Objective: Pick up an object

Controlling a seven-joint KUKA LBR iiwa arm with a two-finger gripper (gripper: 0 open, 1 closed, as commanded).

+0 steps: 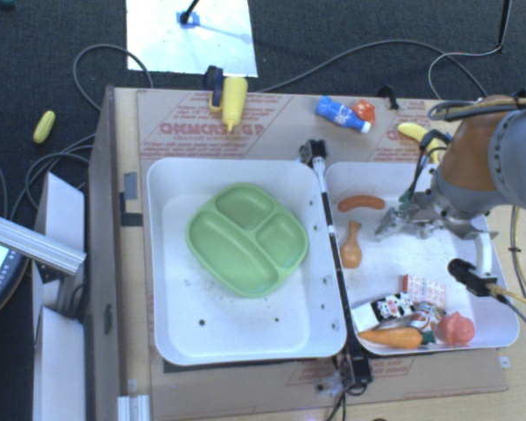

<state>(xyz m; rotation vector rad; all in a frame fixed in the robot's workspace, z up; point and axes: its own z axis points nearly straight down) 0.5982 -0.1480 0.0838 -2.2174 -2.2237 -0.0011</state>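
Camera view is showing you the end effector [401, 224] hanging low inside the right bin [500, 318]; you cannot tell its state. Nothing is visibly held. Nearest candidates are lying left of the end effector: the toy sausage [361, 203] and, just below it, the small orange gourd-shaped toy [351, 246]. Both are looking like light, stiff, smooth plastic, likely to be slipping or rolling under a pinch. You should be taking the sausage across its narrow middle. Well below the end effector, a carrot [393, 338] and a pink toy [457, 328] are crowding the bin's near wall.
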